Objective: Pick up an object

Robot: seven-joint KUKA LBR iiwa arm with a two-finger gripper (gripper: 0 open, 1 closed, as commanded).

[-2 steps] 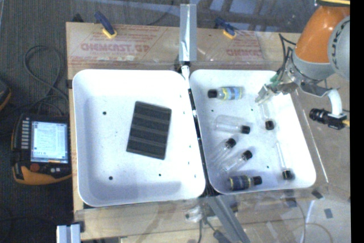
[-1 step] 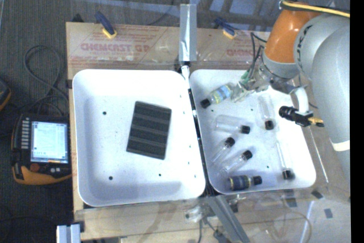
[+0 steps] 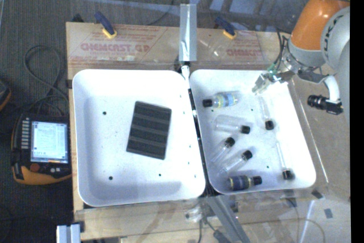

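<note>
You have the tabletop (image 3: 125,45) carrying two shallow white bins side by side, the left bin (image 3: 91,139) and the right bin (image 3: 304,151), their inner rims touching along the middle. The arm (image 3: 318,20) comes in from the upper right, its orange band above the right bin's far corner.

In the left bin, a dark ribbed rectangular pad (image 3: 149,130) lies flat near the middle, slightly tilted.

Outside the bins, on the floor to the left, a handheld control pendant (image 3: 42,148) with a lit screen lies with its cable looping away.

The tool (image 3: 266,82) hangs over the upper right part of the right bin, near the far rim. It is small and pale against the white; you cannot tell from this view how it is set, and nothing can be seen in its grip.

The right bin carries a scatter of small clear vials with black caps. One with a bluish label (image 3: 223,101) lies near the upper left, another clear one (image 3: 230,123) lies below it, and a vial with dark contents (image 3: 243,182) lies by the near rim. A slim vial (image 3: 266,114) lies just below the tool, apart from it. Two more lie mid-bin (image 3: 236,161), and one (image 3: 284,163) lies along the right side.
</note>
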